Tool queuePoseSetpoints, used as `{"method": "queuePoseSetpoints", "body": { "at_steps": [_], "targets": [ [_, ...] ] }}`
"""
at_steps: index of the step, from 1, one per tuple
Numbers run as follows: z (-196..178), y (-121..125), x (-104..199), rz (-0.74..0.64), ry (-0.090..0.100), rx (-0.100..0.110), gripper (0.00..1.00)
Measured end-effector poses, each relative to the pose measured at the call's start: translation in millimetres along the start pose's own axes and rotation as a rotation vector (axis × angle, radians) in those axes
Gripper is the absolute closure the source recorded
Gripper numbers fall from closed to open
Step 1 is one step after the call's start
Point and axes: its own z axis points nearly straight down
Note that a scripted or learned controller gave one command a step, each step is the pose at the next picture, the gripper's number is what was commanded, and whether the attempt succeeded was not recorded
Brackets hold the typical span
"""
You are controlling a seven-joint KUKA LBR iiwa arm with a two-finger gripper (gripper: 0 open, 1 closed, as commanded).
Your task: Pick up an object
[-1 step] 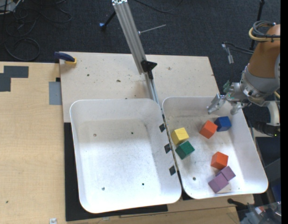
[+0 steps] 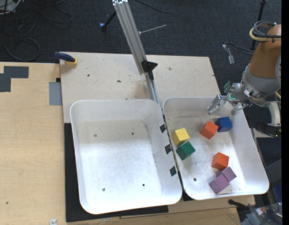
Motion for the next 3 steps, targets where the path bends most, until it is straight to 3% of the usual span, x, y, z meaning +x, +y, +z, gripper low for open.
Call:
{"method": "queuePoseSetpoints", "body": {
  "at_steps": [1, 2, 3],
  "targets": [
    [59, -5, 9, 0.001, 0.002, 0.005, 0.0],
    [70, 2, 8, 0.001, -0.005, -0.023, 0.0],
    [62, 1, 7, 0.0, -0.006, -0.021, 1.0]
  ]
}}
